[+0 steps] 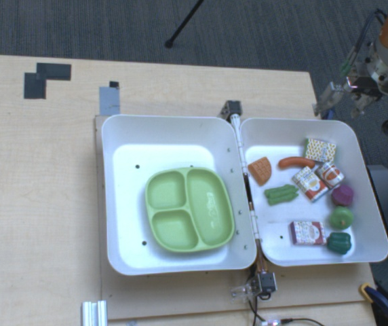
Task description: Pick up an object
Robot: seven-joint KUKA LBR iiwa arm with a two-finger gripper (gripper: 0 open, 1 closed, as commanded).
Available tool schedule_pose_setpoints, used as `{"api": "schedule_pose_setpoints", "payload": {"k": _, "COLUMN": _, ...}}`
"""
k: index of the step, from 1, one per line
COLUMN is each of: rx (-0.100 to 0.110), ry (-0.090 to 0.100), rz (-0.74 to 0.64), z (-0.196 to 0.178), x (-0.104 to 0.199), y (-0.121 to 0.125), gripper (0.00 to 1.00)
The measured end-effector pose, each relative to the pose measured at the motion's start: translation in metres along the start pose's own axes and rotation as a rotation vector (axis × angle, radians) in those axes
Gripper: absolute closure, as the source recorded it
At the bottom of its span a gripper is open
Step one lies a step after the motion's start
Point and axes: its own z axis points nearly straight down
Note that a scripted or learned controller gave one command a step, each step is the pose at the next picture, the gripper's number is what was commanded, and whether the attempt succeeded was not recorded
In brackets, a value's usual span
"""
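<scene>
Fingers: state cannot be told; gripper (357, 90) is blurred, beyond right white bin (374, 202) far corner, nothing seen held.
Arm: cut off at frame edge.
Left white bin (123, 182): green three-compartment plastic plate (189, 210).
Right bin: orange toy sausage (296, 161), green toy pepper (339, 242), small printed cartons, other toy foods.

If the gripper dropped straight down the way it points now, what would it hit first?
Probably the far right rim of the right bin or the bench beside it; the gripper hangs beyond that corner. Depth is unclear.
</scene>
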Motion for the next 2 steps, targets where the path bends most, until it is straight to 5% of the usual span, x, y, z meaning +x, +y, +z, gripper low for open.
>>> {"api": "schedule_pose_setpoints", "payload": {"k": 1, "rx": 0.003, "ry": 0.001, "rz": 0.002, "z": 0.159, "x": -0.016, "y": -0.023, "gripper": 0.00}}
{"api": "schedule_pose_setpoints", "payload": {"k": 2, "rx": -0.002, "ry": -0.001, "rz": 0.002, "z": 0.187, "x": 0.001, "y": -0.083, "gripper": 0.00}}
